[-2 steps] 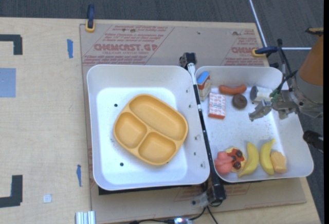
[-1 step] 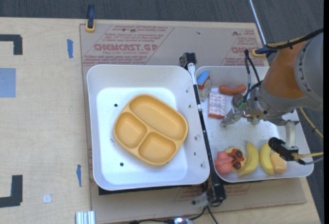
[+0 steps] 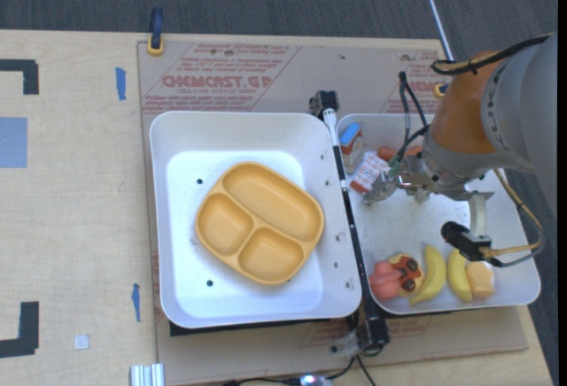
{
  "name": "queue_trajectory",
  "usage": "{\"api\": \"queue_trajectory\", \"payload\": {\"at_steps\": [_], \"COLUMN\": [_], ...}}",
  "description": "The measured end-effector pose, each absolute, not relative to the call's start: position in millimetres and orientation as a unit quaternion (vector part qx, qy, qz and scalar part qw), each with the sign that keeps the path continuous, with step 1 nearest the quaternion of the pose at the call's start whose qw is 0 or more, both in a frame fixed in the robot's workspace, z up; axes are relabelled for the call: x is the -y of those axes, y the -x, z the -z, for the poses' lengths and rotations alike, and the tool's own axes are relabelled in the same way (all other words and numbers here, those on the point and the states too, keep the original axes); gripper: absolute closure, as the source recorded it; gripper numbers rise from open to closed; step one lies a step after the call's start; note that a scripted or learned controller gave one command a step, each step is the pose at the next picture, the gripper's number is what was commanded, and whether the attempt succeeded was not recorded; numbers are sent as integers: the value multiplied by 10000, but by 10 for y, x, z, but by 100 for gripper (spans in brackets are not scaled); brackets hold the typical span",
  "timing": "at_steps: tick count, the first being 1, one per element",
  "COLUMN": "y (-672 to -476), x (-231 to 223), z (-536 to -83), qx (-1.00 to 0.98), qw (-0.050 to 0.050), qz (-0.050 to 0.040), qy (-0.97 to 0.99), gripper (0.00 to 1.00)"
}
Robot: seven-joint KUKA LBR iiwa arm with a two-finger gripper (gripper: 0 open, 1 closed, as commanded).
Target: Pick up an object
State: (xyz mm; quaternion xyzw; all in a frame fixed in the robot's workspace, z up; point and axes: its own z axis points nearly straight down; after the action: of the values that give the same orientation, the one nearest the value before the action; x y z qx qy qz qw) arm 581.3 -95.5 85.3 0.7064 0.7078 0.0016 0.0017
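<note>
We look down on the table [image 3: 71, 225] and the two white bins side by side. The left bin [image 3: 177, 154] carries a yellow divided plate [image 3: 259, 222] with three compartments, sitting a little askew. Over in the right bin [image 3: 523, 287] the grey arm [image 3: 523, 110] with its orange band reaches in from the right, and the claw [image 3: 383, 189] sits low near the bin's left wall. We cannot tell how the claw is set from here; the metal parts blur together.

Just beside the claw lies a small white-and-red packet [image 3: 368, 169], and above it a little carton [image 3: 351, 138] with blue and orange on it; the print on both is too small to read. Along the bin's near edge we see a pink toy [image 3: 390, 278] with dark red bits, a banana [image 3: 432, 273], and a second yellow fruit [image 3: 461, 276] next to a pale yellow block [image 3: 481, 279].

Behind the bins, the brown board [image 3: 230, 79] carries red lettering, seemingly "CHEMCAST", repeated. A yellow-and-blue clamp [image 3: 156, 30] grips its far left corner.
</note>
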Motion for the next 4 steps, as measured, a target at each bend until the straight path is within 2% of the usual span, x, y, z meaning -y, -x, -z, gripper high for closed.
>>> {"api": "queue_trajectory", "payload": {"at_steps": [1, 2, 3, 4], "y": [-6064, -5765, -6565, -6555], "x": [941, 948, 976, 978], "z": [-854, -858, -810, -903], "qx": [-7077, -7073, -7028, -7030], "qw": [12, 4, -207, -219], "qz": [-7, -3, 162, 188], "qy": [-7066, -7069, -7109, -7107], "gripper": [0, 0, 0, 100]}}
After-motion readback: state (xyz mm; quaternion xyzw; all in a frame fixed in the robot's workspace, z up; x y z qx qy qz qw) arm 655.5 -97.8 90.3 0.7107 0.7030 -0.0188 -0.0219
